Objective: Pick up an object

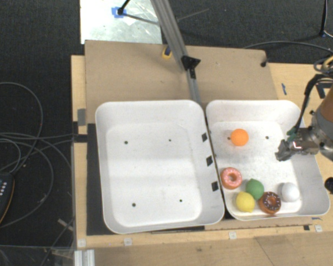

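**A:** Camera view, item by item. What sits in the right bin point(308, 165)?

**B:** Six small pieces. Item one: an orange ball point(239, 137), round, plain and evenly coloured, lying alone on the bin floor in the upper middle, well apart from the rest. Item two: a pink-iced doughnut point(231, 178) with a pale ring and a dark hole, near the bin's left wall. Item three: a green ball point(255, 188), just right of the pink doughnut. Item four: a yellow, lemon-like piece point(245, 202), at the front, touching or nearly touching the green ball. Item five: a chocolate doughnut point(270, 203), dark brown with light specks, just beside the yellow piece. Item six: a white ball point(289, 192), smooth and hard to pick out against the bin, at the right end of the front cluster.

**A:** And the gripper?

**B:** The gripper point(283, 151) hangs over the right part of the same bin, above the white ball and to the right of the orange ball, apart from both. Nothing shows between its tips. Whether the tips stand apart or together cannot be told at this size.

**A:** The arm?

**B:** The arm point(328, 115) enters from the right, with dark cables looped at its upper side.

**A:** The left bin point(150, 111)?

**B:** White, shallow, with small dark dots on its floor.
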Robot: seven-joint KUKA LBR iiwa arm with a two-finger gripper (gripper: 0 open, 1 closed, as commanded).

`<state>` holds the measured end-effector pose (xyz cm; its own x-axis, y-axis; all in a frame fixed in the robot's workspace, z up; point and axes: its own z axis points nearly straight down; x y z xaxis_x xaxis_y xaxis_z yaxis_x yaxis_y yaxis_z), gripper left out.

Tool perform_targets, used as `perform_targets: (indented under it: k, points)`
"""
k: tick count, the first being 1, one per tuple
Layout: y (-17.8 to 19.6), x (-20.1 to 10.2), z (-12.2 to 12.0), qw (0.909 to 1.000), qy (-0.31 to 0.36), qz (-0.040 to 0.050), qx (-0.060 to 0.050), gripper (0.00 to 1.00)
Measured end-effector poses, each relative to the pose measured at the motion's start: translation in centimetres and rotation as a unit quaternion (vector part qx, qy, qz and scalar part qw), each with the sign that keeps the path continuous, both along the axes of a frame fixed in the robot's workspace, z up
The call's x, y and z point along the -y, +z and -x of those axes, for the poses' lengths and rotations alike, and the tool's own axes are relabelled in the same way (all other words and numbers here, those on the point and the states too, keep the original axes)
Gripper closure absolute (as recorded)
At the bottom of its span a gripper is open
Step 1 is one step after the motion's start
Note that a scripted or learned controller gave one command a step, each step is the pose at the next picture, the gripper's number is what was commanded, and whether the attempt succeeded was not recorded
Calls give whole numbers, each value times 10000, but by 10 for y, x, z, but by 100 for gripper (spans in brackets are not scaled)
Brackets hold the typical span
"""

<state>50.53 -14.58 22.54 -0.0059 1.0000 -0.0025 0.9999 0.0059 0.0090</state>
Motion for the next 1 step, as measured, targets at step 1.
perform_targets:
  k: [1]
  points:
    - [30, 0, -2, 10000, -3, -5, -16, 100]
